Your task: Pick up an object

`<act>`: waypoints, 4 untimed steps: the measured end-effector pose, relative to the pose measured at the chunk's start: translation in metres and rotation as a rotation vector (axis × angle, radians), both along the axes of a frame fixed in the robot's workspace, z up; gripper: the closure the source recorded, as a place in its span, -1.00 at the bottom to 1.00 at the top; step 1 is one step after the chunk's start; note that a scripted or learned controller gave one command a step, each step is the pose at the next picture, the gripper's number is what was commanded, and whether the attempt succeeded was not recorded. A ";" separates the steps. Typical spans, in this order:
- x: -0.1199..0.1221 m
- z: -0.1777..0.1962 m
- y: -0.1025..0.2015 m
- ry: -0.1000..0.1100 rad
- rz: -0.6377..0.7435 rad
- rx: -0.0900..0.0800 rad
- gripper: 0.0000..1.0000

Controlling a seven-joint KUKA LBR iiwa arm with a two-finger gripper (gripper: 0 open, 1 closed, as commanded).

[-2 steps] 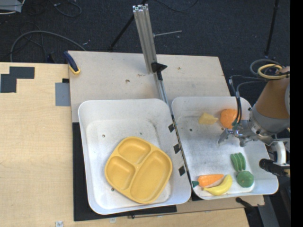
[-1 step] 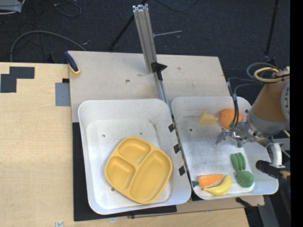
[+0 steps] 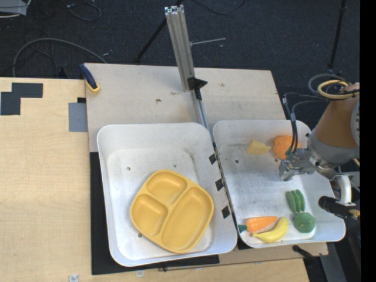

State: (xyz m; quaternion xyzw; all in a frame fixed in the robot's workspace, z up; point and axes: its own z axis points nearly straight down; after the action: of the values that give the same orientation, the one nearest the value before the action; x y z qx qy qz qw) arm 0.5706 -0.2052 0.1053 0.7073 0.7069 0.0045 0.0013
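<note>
The hand (image 3: 291, 168) hangs low over the right bin (image 3: 258, 181), near its far right part, with the grey arm (image 3: 335, 134) and its orange band rising behind it toward the right edge of the view. Whether it is released or clenched cannot be told from this angle, and nothing is seen between its tips.

Just behind the hand, almost touching it, lies an orange ball (image 3: 282, 146), and just left of that a pale yellow wedge (image 3: 258, 147). In front of the hand, a little apart, lies a dark green ridged piece (image 3: 295, 201), then a round green fruit (image 3: 304, 222). Further front and left, at the bin's near rim, a banana (image 3: 272, 232) lies against a carrot (image 3: 261, 222).

Well to the left of the hand, the left bin (image 3: 117, 157) carries a yellow divided plate (image 3: 171, 210) with three compartments. Both bins sit side by side on the surface (image 3: 141, 93)
</note>
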 end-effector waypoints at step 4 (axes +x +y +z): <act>-0.011 0.152 0.049 0.011 0.006 -0.002 1.00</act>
State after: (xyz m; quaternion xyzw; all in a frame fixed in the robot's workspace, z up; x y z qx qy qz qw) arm 0.5599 -0.1557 0.2578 0.7053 0.7089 -0.0002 -0.0018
